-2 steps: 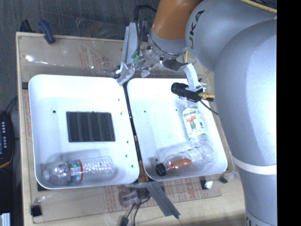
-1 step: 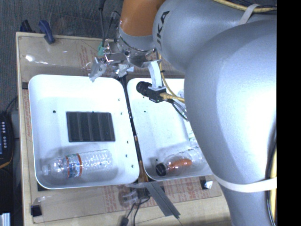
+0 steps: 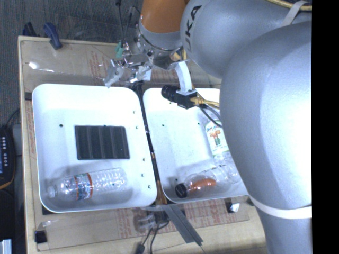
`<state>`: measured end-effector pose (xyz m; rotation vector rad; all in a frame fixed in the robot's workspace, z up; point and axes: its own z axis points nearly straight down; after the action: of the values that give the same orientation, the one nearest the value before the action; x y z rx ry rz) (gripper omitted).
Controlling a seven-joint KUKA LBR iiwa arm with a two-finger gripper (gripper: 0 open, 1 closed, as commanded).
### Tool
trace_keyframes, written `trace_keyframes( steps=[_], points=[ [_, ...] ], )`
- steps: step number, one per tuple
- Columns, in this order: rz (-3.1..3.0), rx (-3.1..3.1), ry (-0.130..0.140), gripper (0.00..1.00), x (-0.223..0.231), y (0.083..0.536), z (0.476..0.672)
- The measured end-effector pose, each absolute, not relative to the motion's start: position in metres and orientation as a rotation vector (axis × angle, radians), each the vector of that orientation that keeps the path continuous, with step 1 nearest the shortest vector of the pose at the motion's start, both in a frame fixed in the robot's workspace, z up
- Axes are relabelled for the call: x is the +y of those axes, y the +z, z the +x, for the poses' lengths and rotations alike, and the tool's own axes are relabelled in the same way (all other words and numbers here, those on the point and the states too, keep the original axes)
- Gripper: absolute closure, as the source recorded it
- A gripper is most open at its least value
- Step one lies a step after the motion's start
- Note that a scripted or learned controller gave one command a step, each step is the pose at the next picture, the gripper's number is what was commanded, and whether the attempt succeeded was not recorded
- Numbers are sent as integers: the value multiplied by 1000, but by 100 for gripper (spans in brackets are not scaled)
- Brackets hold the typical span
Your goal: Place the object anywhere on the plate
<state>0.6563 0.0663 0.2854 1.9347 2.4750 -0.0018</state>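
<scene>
A dark ribbed rectangular plate [image 3: 102, 142] lies flat in the middle of the left bin [image 3: 47, 105]. In front of it, a clear water bottle [image 3: 87, 184] with a red and blue label lies on its side. My gripper [image 3: 126, 77] hangs over the far rim of the left bin, near the divide between the bins, well behind the plate. It is open and nothing is between its fingers [image 3: 113, 79].
The right bin [image 3: 169, 147] holds a black-capped bottle with orange contents [image 3: 200, 185] at the front and a clear labelled bottle [image 3: 216, 139] along the right side. The arm's bulk covers that bin's right part. A black cable fitting [image 3: 177, 96] juts over its far edge.
</scene>
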Motion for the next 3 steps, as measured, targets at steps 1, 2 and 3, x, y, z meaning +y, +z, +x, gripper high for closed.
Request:
trace_keyframes(
  steps=[1,2,3],
  points=[
    [1935,2475,-2,0,66,285,656],
    [2023,2409,-8,0,99,183,599],
    [1992,2433,-7,0,112,128,646]
  ],
)
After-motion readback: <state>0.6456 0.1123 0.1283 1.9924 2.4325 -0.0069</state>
